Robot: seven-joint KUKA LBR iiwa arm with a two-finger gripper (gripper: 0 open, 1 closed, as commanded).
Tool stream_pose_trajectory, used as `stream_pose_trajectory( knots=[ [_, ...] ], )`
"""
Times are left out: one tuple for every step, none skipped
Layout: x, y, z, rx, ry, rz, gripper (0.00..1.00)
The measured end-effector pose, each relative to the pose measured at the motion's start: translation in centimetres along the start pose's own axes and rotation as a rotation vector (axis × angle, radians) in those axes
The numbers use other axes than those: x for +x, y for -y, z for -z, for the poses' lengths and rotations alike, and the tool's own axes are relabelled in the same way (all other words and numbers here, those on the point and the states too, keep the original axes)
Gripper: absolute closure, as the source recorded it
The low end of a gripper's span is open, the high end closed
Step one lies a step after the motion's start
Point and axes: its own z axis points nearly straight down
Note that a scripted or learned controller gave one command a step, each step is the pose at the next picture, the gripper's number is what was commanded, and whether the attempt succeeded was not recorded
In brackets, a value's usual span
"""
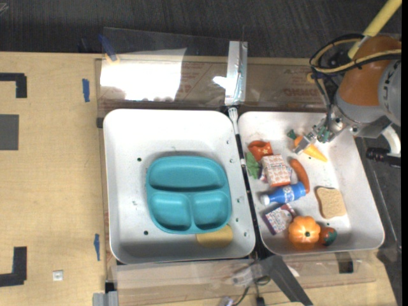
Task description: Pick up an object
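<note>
My gripper (317, 135) hangs low over the far part of the right bin (366, 190), under the orange wrist band. Its tip is right above a yellow wedge (316, 152) and beside a small orange and green piece (295, 136). Nothing can be seen held in it. Further forward in the same bin lie a red pepper (259, 149), a pink and white box (276, 169), a red-orange chili (300, 174), a blue and white bottle (285, 194), a bread slice (331, 202), a small purple box (278, 219) and an orange pumpkin (304, 229).
The left bin (121, 171) holds a teal divided plate (189, 192) and a yellow block (214, 236) at its front edge. A clear plastic sheet (166, 75) lies behind the bins. Yellow and black cables (331, 53) loop near the arm.
</note>
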Motion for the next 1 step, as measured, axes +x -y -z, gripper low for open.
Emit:
stream_pose_trajectory(
  knots=[
    [4.69,-3.95,11.61,-0.009,0.005,-0.048,1.0]
  ],
)
